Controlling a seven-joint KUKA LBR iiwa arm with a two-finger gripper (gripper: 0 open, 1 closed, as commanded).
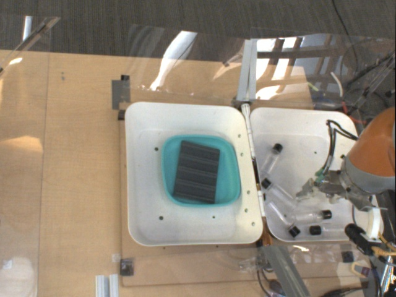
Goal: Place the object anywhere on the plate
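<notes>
Nearby, clear black-capped tubes (270, 158) litter the right bin (291, 119) around the arm (371, 166).

teal plate (230, 178), dk ribbed block (197, 172)

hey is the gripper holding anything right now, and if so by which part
It cannot be told. The gripper is low in the right bin, its tips too blurred to read. The dark block lies on the teal plate.

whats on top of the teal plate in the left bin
A dark ribbed rectangular block lies on the teal plate, slightly tilted, covering its middle. The plate's rim shows all round it; the plate surface under the block is hidden.
</notes>
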